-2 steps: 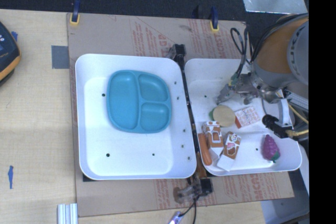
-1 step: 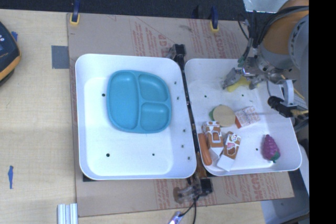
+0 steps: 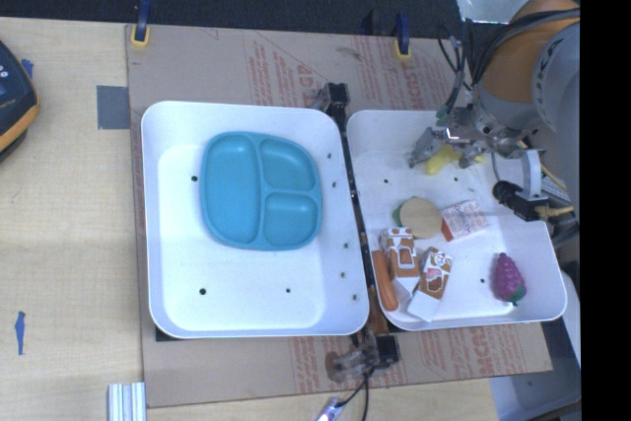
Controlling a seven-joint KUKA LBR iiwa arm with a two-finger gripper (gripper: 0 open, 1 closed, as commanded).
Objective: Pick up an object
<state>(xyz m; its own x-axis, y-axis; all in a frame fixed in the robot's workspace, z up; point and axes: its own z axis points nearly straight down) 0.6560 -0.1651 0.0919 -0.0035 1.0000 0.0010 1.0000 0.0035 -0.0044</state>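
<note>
The grey arm [image 3: 537, 44] reaches in over the right bin [image 3: 380, 138]. In the left bin [image 3: 168, 212] lies a blue divided plate [image 3: 261, 190]. The gripper [image 3: 441, 145] sits low at the right bin's far end, over a yellow object [image 3: 440, 162]; whether it grips it, I cannot tell. Nearer lie a purple grape bunch [image 3: 508, 278], a tan disc [image 3: 421, 217], small cartons [image 3: 431, 276] and a carrot [image 3: 384, 279].

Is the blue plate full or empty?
Empty. The blue plate in the left bin shows bare compartments; nothing lies on it.
</note>
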